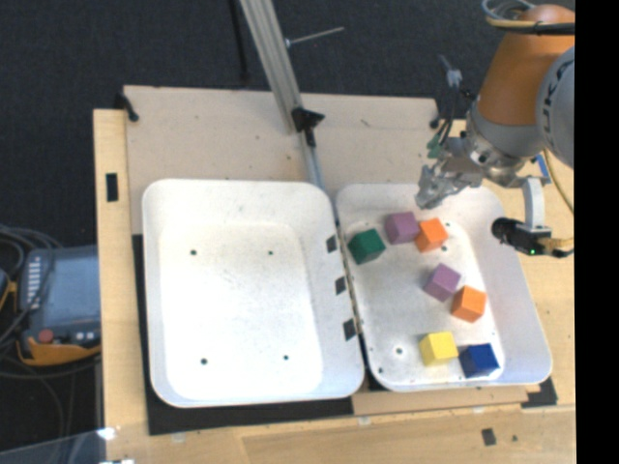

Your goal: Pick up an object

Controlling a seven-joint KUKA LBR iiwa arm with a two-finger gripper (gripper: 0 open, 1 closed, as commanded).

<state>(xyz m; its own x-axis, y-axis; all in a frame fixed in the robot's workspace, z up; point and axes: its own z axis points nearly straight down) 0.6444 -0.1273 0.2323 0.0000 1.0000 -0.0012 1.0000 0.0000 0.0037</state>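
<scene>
Crowding the right bin (pixel 513 288), seven coloured cubes (pixel 443 281); jaws (pixel 430 198), state unclear, at its upper edge.

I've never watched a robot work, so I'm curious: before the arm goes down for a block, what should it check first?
1. Blocks sit in right bin: ok.
2. Gripper hangs above bin's far edge, near purple block and orange block: ok.
3. Those two blocks touch, crowding a grasp: not ok.
4. Finger opening: cannot tell.
5. Gripper carrying nothing: cannot tell.
</scene>
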